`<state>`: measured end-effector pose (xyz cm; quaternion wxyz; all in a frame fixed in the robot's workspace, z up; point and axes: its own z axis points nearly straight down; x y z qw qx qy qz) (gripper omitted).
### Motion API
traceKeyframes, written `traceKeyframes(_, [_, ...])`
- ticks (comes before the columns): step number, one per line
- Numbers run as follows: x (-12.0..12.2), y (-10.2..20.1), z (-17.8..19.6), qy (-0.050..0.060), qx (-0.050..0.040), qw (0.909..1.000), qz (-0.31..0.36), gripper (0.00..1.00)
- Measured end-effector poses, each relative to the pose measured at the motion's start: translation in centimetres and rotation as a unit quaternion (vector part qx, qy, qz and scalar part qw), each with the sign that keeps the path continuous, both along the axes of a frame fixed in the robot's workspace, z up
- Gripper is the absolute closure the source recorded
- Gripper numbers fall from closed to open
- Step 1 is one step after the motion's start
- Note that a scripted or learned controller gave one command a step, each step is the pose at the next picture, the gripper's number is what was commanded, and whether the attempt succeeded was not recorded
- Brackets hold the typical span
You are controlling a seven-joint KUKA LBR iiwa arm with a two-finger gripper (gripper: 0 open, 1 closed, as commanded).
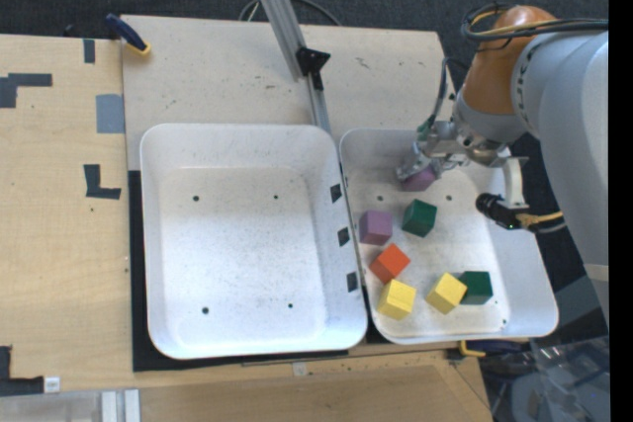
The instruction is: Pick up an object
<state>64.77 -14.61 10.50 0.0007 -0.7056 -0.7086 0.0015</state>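
The left bin (237, 232) sits beside the right bin (524, 301), their inner rims touching. In the right bin, from left to right, lie a purple block (375, 226), an orange block (390, 263), a yellow block (399, 297), a green block (419, 217), a second yellow block (446, 292) and a dark green block (477, 287). At the bin's far end, the gripper (427, 163) is positioned directly over a mauve block (418, 177); finger state cannot be determined.
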Motion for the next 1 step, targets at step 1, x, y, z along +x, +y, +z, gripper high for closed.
traceKeyframes(1, [3.14, 7.98, 9.23, -0.006, 0.0017, 1.0, 0.002, 1.0])
